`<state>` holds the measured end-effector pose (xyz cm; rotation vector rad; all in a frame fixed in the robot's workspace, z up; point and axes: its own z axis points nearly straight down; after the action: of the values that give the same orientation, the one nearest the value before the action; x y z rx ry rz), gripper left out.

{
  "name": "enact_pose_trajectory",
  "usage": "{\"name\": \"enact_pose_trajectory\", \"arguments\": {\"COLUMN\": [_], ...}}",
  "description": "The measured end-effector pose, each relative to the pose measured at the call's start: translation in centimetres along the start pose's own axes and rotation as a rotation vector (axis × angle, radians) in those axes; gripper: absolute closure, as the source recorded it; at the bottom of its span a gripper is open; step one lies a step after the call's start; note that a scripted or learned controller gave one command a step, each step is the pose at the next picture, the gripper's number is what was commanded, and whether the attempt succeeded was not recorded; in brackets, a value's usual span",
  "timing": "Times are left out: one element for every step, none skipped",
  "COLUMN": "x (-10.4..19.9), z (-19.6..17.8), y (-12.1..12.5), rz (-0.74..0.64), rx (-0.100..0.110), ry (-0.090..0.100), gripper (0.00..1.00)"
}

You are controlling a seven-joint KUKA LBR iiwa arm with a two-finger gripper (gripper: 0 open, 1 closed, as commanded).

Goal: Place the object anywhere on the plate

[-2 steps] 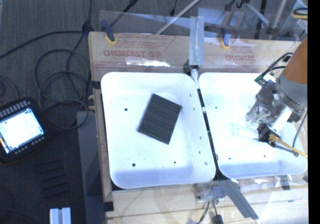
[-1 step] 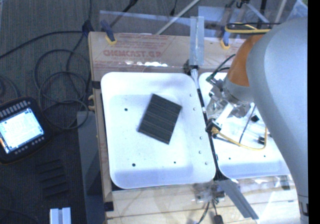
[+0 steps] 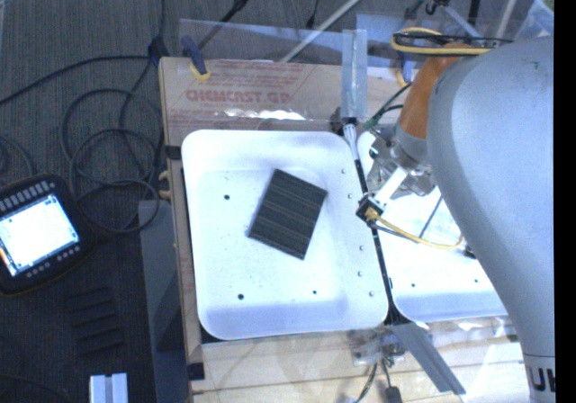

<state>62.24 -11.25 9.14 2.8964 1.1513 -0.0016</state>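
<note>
On the floor at far left we see a lit handheld screen unit (image 3: 36, 235); in the left shallow white plastic bin (image 3: 216, 302) a dark ribbed rectangular slab (image 3: 288, 213) lies flat, tilted, near the middle. Farther right our tool (image 3: 378, 199) hangs at the seam between the bins, apart from the slab; we cannot tell how far it is open; the grey arm (image 3: 490, 176) covers much of the right white bin (image 3: 432, 302).

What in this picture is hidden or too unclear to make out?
- Right bin: the grey arm covers most of it, so its contents cannot be told.
- Pincer: small and cluttered with cables; open or shut cannot be told.
- Dark ribbed slab in the left bin: plate or object, unclear.
- Handheld screen: glare washes out its display.
</note>
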Motion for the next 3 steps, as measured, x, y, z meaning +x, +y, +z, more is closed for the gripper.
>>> {"name": "enact_pose_trajectory", "arguments": {"x": [-1.1,1.8,1.8], "z": [0.0,-26.6,-26.5], "y": [0.7,1.5,1.5], "rz": [0.017,-0.365,-0.365], "rx": [-0.008,0.021,0.022], "ry": [-0.010,0.008,0.008], "gripper": [0.00,0.00,0.00]}}
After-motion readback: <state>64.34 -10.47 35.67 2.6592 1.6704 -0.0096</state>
